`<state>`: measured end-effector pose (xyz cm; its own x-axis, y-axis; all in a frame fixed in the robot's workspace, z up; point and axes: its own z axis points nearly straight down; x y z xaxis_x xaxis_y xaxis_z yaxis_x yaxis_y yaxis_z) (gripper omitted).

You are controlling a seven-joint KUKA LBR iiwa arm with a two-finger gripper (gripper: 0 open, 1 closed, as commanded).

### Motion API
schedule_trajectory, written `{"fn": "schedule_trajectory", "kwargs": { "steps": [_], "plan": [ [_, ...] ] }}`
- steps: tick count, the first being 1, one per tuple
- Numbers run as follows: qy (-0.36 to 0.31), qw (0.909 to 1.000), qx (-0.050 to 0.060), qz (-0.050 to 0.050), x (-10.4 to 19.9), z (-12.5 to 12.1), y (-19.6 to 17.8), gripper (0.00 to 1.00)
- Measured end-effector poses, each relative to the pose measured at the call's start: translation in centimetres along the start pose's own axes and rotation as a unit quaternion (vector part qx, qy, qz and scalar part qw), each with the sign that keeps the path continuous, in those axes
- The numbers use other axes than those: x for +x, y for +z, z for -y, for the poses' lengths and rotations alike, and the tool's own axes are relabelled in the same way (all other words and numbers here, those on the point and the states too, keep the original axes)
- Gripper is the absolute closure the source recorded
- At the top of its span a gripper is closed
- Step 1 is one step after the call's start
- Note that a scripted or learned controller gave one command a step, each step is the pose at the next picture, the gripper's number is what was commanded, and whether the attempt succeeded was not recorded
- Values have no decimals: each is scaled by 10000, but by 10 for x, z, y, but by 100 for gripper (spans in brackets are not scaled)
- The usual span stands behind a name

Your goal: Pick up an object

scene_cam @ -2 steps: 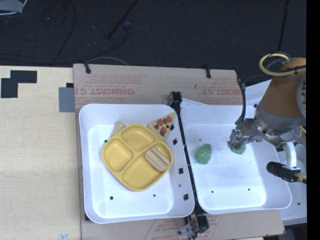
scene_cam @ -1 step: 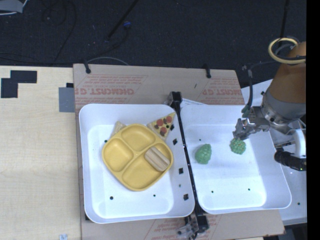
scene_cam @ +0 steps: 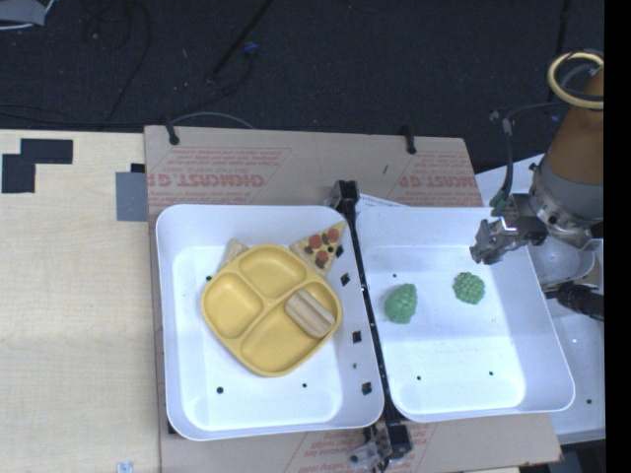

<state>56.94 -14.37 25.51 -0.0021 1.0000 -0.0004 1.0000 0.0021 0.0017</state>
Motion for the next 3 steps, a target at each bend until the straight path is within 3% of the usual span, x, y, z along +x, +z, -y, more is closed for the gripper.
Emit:
{"fn": "schedule_trajectory", "kwargs": {
  "steps": [1,2,3],
  "plan": [
    [-10,10000,16,-4,53,-4,-5,100],
    [-13,10000,34,-15,109,5,5,100],
    [-10,10000,37,-11,159,-2,19,100]
  ]
}}
